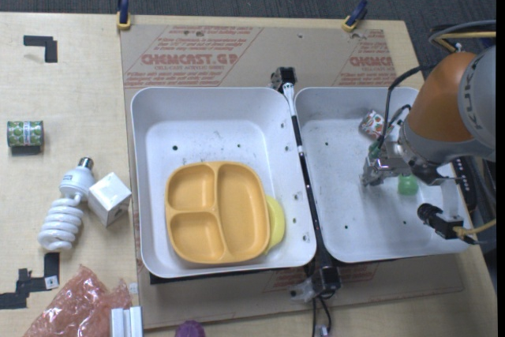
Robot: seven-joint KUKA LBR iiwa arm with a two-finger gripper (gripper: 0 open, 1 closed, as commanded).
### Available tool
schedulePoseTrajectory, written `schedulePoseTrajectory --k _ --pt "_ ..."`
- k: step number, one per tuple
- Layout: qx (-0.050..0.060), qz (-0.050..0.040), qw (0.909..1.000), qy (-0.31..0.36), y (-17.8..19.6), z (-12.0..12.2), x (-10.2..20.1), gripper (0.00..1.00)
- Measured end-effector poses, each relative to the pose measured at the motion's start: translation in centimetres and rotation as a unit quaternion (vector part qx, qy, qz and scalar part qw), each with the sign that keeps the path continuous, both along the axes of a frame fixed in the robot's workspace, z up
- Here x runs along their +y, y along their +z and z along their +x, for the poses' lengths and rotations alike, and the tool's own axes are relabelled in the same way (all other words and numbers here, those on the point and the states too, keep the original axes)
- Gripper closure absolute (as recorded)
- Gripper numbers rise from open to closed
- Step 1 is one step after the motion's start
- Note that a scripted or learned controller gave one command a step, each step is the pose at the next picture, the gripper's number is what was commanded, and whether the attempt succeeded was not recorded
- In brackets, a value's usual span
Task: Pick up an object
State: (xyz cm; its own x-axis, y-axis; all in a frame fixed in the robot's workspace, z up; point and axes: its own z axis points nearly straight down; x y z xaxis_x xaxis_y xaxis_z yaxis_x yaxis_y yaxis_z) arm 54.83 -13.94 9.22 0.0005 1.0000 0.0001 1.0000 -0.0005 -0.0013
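In the right bin (pixel 347 225), a small green object (pixel 408 185) lies near the right side, just right of my gripper (pixel 375 171). A small white cup-like object with red and green print (pixel 372 123) lies farther back, above the gripper. The arm's orange band and grey wrist cover the bin's right part. In the left bin (pixel 150 170) sits a yellow divided plate (pixel 217 211) with a yellow piece (pixel 276 221) peeking out under its right edge.
On the bench to the left lie a spiral light bulb (pixel 65 209), a white cube (pixel 109 197), a green can (pixel 24 134) and a red mesh bag (pixel 75 304). A black bar (pixel 296 134) separates the two bins.
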Motion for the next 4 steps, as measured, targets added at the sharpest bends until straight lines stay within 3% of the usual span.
schedulePoseTrajectory --k 1,2,3,4 --pt "0.000 0.0000 1.0000 -0.001 0.0 -5.9 2.9 0.00" --pt "-0.002 -0.0004 1.0000 -0.002 1.0 -5.8 2.8 1.00" --pt "-0.001 -0.0002 1.0000 0.000 3.5 -4.5 4.2 1.00" --pt "-0.001 -0.0005 1.0000 0.001 0.0 1.1 1.2 1.00"
